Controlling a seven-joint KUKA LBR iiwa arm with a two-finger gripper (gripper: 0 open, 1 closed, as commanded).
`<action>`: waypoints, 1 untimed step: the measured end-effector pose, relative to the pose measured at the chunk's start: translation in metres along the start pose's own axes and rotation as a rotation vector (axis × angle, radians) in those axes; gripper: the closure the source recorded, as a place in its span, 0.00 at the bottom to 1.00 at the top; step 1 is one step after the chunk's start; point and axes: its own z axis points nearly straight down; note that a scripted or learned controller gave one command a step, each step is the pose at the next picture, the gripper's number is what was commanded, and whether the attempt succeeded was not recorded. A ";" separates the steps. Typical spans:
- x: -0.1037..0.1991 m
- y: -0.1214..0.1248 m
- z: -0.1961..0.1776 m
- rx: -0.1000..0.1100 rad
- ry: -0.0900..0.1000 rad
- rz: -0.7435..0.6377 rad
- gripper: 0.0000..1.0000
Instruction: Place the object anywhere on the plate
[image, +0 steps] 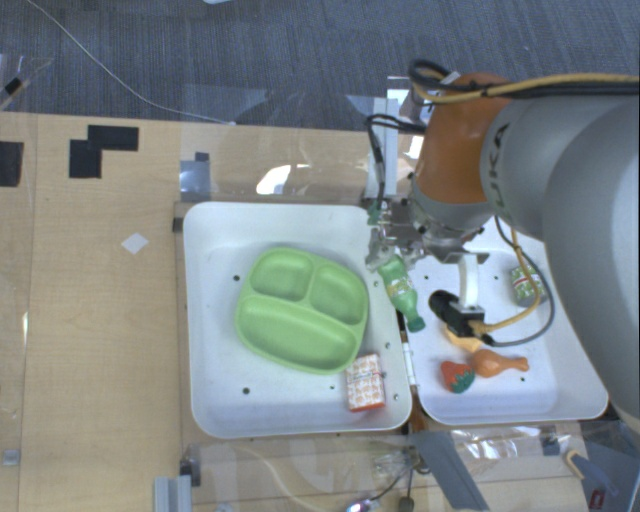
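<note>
Green bottle (402, 298): sits at the seam where the two white bins meet, just beside the plate's right rim but not on it. Long axis slanted in the camera view; pale cap end up and to the left, right under the gripper (383, 255), base down and to the right toward the right bin (560, 390). Whether it lies on the divider or hangs clear is not plain from this angle. Jaws: cannot tell whether they are clamped on the neck or only close above it, as the wrist covers them. Green divided plate (300, 310) lies in the middle of the left bin (215, 400), all three compartments bare. So the placing is not done; what looks left is a short carry to the left and a release over any compartment — provided the bottle is in fact gripped. Further out: a small red-and-white box (365, 383) near the plate's lower right corner. In the right bin are an orange drumstick-shaped toy (493, 364), a red piece (458, 377) touching it, and a small can (522, 285) off to the right.
</note>
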 end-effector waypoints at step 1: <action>0.090 -0.012 0.040 0.001 0.000 0.001 1.00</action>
